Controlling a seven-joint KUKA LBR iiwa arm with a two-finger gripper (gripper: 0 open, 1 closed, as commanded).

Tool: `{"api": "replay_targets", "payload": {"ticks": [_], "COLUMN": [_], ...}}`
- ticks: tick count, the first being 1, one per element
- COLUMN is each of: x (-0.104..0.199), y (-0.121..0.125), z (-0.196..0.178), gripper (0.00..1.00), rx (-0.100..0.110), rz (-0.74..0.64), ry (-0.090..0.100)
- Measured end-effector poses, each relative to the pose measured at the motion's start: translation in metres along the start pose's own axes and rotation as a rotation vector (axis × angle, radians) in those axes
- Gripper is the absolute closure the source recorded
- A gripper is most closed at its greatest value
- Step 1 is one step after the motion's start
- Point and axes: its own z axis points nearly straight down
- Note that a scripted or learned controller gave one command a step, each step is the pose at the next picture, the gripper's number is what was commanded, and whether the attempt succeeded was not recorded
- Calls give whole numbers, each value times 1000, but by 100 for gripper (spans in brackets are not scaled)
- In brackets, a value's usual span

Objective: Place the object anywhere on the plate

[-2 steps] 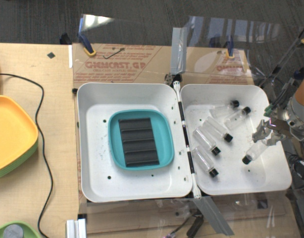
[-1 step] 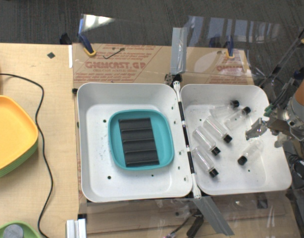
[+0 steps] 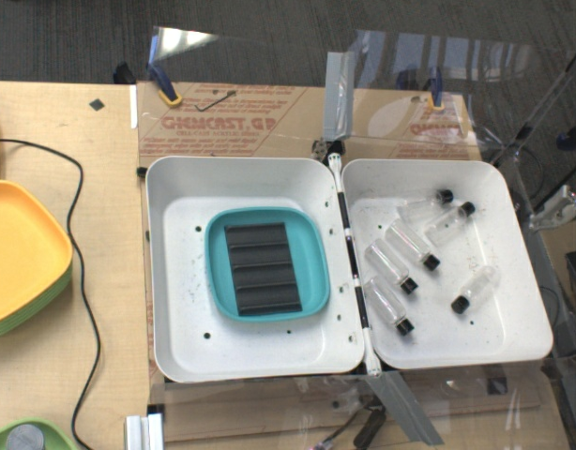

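A teal plate with a dark ribbed insert lies in the left white bin. Several clear plastic tubes with black caps lie scattered in the right white bin: one near the bin's front, one just behind it, one toward the middle, two at the back and one at the right. All the tubes lie flat on the bin floor, apart from the plate.
A stack of yellow plates sits on the wooden bench at the left, with a black cable curving past it. Cardboard and clear plastic sheets stand behind the bins. A green object shows at the bottom left.
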Motion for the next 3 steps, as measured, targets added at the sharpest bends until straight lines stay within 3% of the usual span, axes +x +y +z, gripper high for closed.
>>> {"api": "replay_targets", "payload": {"ticks": [1, 2, 3], "x": [8, 41, 21], "y": [30, 5, 28], "z": [-112, 39, -94], "gripper": [0, 0, 0], "rx": [1, 3, 2], "rz": [185, 246, 312], "ry": [0, 0, -1]}}
